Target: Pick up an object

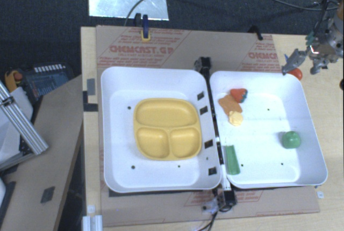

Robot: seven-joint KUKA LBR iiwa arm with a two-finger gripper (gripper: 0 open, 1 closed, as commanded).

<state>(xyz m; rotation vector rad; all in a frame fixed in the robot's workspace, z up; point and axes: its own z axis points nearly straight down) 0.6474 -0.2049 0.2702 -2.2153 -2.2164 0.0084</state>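
Gripper (314,55) up beyond the right bin's (301,171) far right corner, fingers around an orange-red piece (293,70). Green ball (291,139) in that bin.

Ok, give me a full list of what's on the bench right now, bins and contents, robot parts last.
white bins: 2, white, side by side on the bench; left bin, right bin
divided tray: 1, yellow, middle of the left bin
green block: 1, green, long, near left corner of the right bin
green round piece: 1, green, right side of the right bin
orange piece: 1, orange, far left of the right bin
pale yellow piece: 1, touching the orange piece
red and blue piece: 1, just behind the orange piece
gripper: 1, grey, above the right bin's far right corner; a small red thing by it, hold unclear
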